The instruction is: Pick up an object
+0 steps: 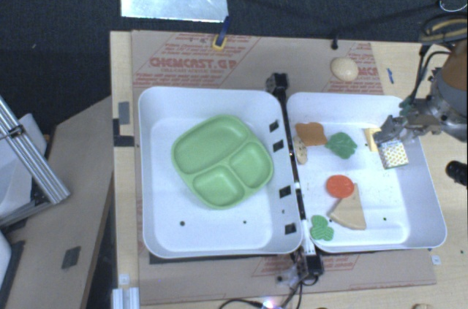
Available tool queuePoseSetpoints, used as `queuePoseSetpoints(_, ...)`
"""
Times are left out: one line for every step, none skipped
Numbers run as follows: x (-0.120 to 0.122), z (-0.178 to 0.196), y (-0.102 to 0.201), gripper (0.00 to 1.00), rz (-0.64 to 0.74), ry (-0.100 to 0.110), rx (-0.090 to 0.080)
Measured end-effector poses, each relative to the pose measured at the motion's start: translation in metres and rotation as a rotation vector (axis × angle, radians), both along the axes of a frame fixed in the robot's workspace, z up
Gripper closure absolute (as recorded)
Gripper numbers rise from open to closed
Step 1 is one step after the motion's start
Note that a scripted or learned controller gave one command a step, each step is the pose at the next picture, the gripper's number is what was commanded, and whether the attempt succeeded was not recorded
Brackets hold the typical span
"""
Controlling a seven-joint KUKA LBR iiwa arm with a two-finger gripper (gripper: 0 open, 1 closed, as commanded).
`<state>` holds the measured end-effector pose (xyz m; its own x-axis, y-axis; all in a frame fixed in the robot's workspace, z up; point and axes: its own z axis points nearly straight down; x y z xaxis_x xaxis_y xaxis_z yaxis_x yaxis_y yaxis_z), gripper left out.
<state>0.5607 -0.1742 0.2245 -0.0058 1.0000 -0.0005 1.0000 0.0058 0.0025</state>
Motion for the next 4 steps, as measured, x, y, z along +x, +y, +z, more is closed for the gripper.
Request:
queuePoseSetpoints(0.007, -0.01, 0.055, 1.0, 0.004, 0.001, 0.002)
queuePoseSetpoints(0.008, 0.002, 0.115, 1.0, 0.006, 0.0, 0.003)
queuePoseSetpoints(0.018, -0.011, 0.15, 1.0, 0.003, 0.002, 0.001)
queuePoseSetpoints(0.024, -0.007, 0.143, 1.0, -0.003, 0.0, 0.001)
